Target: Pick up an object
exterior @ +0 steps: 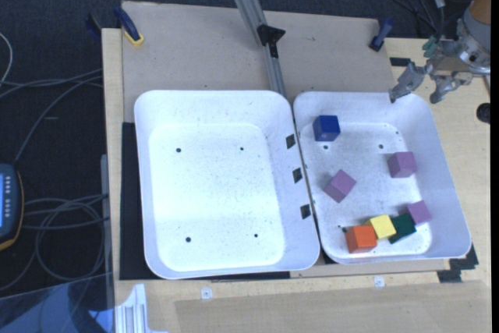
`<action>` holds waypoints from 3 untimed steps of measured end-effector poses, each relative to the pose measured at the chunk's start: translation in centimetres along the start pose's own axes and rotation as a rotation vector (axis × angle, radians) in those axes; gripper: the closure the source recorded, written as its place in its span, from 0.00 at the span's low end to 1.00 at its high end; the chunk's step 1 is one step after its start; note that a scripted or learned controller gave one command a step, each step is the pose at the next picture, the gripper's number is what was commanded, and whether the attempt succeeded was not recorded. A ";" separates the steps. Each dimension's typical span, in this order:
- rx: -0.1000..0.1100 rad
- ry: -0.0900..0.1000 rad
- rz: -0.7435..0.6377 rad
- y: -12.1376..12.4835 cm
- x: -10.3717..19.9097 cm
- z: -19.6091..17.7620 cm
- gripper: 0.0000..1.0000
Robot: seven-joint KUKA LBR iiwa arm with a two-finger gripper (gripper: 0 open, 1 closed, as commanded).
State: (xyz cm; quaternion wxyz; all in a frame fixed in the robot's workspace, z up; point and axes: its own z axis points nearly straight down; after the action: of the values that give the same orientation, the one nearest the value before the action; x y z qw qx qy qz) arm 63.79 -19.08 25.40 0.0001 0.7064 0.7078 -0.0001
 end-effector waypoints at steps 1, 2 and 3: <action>0.000 -0.001 0.000 0.0 0.0 0.0 0.00; 0.004 0.000 0.002 0.2 -0.4 4.3 0.00; 0.005 0.001 0.002 -0.4 0.4 9.0 0.00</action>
State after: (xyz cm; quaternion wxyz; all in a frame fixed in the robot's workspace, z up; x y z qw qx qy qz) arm 63.43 -18.73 16.43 -0.0021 0.7069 0.7073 -0.0013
